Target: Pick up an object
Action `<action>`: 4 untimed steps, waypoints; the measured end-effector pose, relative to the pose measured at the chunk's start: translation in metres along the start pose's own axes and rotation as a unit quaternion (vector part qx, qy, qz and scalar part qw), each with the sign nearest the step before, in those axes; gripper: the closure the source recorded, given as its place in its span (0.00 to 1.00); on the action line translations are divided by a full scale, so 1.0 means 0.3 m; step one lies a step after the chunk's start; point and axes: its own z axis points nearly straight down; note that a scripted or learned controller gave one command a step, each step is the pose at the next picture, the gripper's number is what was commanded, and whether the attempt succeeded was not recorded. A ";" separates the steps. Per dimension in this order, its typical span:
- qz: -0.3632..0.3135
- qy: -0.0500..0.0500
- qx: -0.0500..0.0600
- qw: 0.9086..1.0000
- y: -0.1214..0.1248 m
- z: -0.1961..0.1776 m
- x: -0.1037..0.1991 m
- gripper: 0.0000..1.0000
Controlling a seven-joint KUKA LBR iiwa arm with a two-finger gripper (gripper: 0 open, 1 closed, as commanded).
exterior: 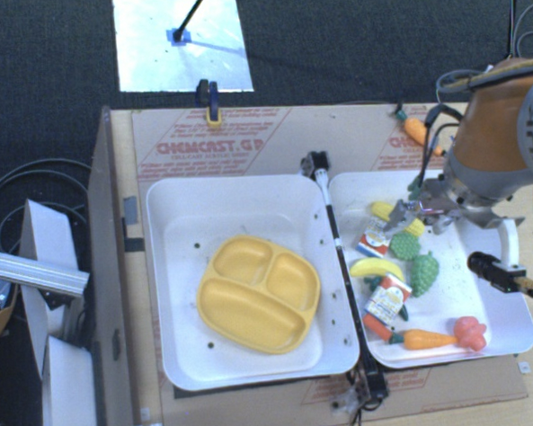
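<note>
Toys (404, 280) partly under tool (409, 213)

Landmark: divider (339, 248) between two bins. Left of divider: left bin (175, 258), divided plate (258, 293) in its middle. Right of divider: right bin (517, 327) with toy food. Banana (376, 267) just right of divider; carton (388, 299) nearer, carrot (427, 338) nearer still. Gripper (409, 210) over far part, right of divider.

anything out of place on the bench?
One toy carrot lies outside the bins, on the cardboard above the right bin, while the other toy food sits inside it. The yellow divided plate lies askew in the left bin.
</note>
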 end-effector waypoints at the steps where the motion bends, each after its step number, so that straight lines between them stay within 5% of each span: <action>1: 0.003 0.000 0.002 1.000 -0.114 0.373 -0.039 0.00; 2: 0.003 0.000 0.002 1.000 -0.290 0.358 -0.058 0.00; 3: 0.001 0.001 -0.001 1.000 -0.277 0.321 -0.053 1.00; 4: 0.003 -0.005 -0.008 1.000 -0.090 -0.071 -0.316 1.00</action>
